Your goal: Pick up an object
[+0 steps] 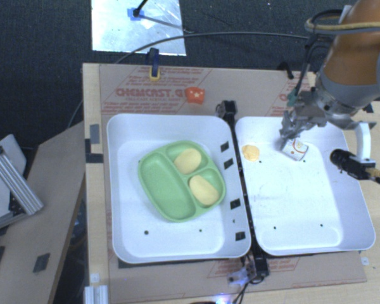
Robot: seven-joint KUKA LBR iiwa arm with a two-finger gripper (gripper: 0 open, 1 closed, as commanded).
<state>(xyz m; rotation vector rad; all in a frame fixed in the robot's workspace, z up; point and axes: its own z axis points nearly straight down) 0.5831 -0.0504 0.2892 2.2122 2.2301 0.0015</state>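
Hovering low in the right bin (316, 233), the gripper (290, 138) touches a small white box (298, 149). Honestly can't tell its grip state.

Dark carpet floor (38, 43), shiny foil sheet (136, 18) on it, cardboard-topped counter (171, 90), aluminium rail (9, 173) at left

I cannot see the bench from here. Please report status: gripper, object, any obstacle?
Gripper down in right bin, at small white object; grasp unconfirmed. Yellow piece lies apart to its left. Nothing blocking.
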